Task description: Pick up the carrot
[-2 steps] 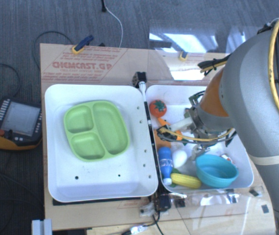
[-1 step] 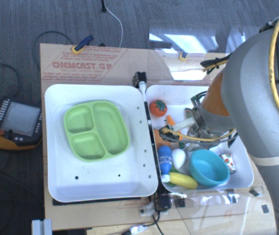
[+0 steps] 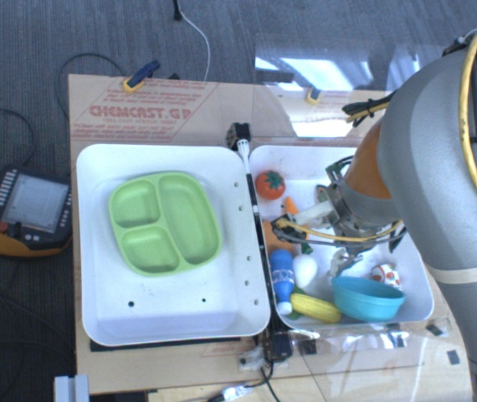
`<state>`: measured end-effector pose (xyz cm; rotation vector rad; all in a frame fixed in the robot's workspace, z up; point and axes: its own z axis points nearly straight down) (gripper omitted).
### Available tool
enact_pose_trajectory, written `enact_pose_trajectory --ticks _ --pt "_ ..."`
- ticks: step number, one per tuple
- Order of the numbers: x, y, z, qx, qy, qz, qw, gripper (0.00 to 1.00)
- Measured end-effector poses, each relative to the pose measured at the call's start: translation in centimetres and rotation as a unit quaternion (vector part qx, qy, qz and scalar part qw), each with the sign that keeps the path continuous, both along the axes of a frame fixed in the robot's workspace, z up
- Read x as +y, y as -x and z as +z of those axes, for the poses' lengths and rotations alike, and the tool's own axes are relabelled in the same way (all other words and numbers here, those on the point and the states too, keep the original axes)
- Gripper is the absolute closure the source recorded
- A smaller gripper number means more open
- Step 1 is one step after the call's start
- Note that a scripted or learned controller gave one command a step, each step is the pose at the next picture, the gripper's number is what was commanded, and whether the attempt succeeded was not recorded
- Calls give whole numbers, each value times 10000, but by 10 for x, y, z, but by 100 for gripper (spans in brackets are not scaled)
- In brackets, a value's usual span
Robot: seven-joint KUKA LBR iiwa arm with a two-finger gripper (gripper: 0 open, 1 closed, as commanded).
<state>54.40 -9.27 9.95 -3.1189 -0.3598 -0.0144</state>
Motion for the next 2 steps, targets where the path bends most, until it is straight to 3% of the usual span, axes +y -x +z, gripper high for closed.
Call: enact_pose_trajectory --ticks 1,2 --pt "-27 -72 -10 40 16 -11 10000 0" --pt "-27 -73 1 35 36 17 10000 100"
